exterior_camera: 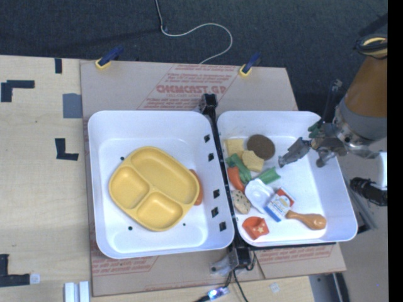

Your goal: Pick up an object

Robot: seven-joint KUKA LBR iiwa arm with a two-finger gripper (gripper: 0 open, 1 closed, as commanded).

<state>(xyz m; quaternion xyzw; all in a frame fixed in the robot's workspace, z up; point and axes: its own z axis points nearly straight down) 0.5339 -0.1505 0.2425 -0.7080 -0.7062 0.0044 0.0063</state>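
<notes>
The right bin [327, 187] holds a pile of toy food: a brown round disc [260, 146], yellow blocks [253, 161], a green piece [269, 175], an orange carrot [235, 178], a speckled cookie [239, 200], a white piece [257, 192], a red, white and blue packet [279, 204], a tan drumstick shape [307, 219] and a red wedge [255, 227]. My gripper [306, 158] hangs over the bin's upper right part, to the right of the brown disc. Its fingers are spread, with nothing between them.
The left bin [107, 143] holds a yellow divided plate [154, 186], with an orange object [198, 190] peeking from under its right edge. A black divider with clips [217, 168] runs between the bins. A white cable [189, 30] lies behind the bench.
</notes>
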